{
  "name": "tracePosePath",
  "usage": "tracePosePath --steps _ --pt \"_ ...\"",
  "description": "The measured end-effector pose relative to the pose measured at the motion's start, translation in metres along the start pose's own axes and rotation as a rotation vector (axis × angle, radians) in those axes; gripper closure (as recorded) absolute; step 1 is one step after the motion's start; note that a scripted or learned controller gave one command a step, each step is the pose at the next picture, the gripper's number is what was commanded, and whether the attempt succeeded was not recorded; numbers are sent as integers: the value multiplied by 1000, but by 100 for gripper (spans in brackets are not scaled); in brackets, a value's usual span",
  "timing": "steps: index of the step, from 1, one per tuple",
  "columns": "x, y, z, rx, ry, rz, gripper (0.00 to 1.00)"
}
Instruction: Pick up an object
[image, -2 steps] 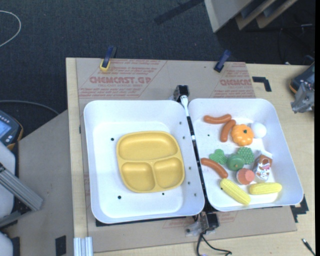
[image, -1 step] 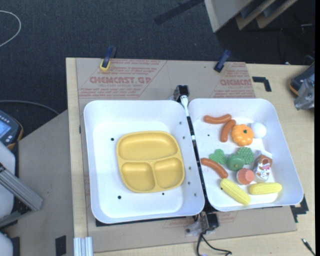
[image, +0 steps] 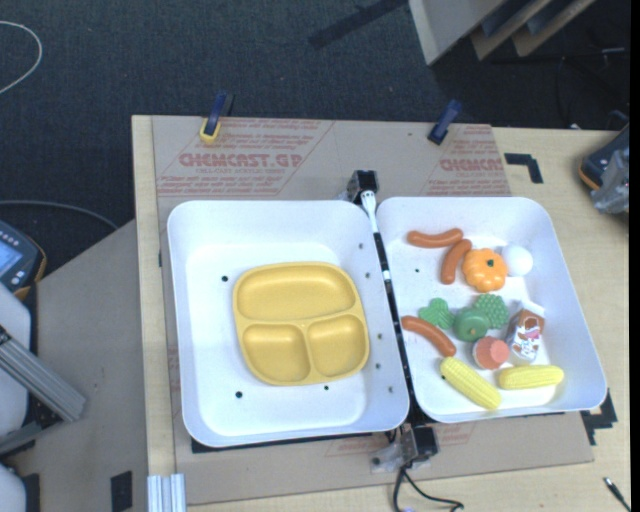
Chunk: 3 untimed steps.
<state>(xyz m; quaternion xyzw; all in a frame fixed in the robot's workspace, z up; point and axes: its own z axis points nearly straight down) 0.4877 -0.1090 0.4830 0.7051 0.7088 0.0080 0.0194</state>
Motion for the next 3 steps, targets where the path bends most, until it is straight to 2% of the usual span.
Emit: tracePosePath --steps 1,2,3 --pt "-53 -14 93 49 16 12 100" --pt "-51 -11 77 33 13 5 100" --pt "-51 -9 66 29 11 4 100"
